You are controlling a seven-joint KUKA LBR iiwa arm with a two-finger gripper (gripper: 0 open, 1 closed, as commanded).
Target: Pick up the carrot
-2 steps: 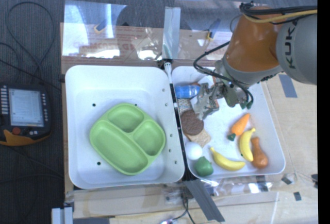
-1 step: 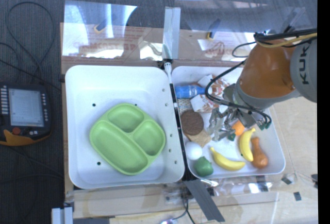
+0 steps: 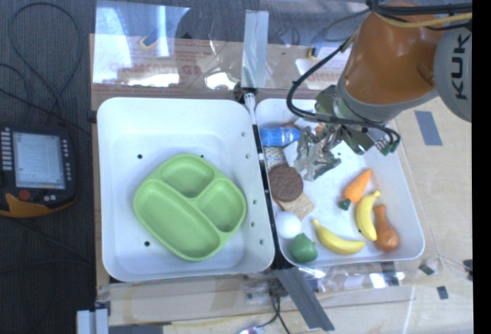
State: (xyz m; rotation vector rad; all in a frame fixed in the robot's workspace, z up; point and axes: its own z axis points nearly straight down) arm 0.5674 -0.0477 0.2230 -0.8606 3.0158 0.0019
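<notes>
The carrot is small and orange with a green stub at its lower left. It lies tilted on the floor of the right bin, right of centre. My gripper hangs over the upper middle of that bin, under the orange wrist band. It is up and to the left of the carrot, with a small gap between them. Nothing shows in its grasp.
Around the carrot lie two bananas and a brown-orange vegetable. A blue bottle, brown cookie, cracker, white ball and green fruit line the bin's left side. A green divided plate sits in the left bin.
</notes>
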